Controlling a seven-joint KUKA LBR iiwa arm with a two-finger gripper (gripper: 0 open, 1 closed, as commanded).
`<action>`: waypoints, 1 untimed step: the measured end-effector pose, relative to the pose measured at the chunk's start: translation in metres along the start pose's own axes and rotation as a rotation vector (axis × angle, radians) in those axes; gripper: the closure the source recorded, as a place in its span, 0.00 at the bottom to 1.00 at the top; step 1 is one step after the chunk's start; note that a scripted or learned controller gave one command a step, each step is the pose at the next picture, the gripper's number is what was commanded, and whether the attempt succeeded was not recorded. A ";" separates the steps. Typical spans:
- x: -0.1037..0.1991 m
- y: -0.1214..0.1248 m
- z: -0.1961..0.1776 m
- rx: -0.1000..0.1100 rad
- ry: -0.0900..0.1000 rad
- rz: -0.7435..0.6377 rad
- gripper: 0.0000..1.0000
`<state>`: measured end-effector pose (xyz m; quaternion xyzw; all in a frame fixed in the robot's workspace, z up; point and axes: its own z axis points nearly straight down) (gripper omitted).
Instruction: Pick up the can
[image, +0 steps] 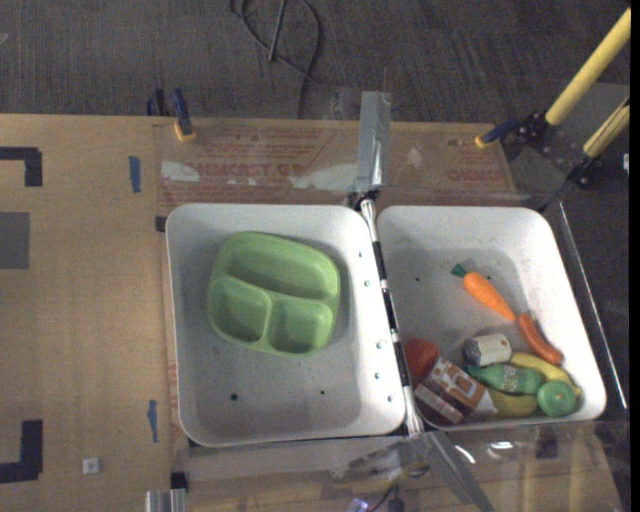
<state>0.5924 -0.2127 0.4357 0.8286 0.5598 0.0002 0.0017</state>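
The can (487, 348) is a small silver tin with a pale label, lying on its side in the right bin (440, 240). It rests near that bin's front, among other toy foods. A green bottle (511, 378) touches it from the front and a brown carton (452, 388) lies just to its left.
The left bin (190, 330) holds a green sectioned plate (273, 293). In the right bin lie two orange carrots (487, 293), a yellow banana (520, 402), a red piece (420, 355) and a green round lid (557, 397). A metal post (371, 150) stands behind the bins.
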 end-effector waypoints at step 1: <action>0.046 -0.018 0.000 0.005 0.001 -0.168 1.00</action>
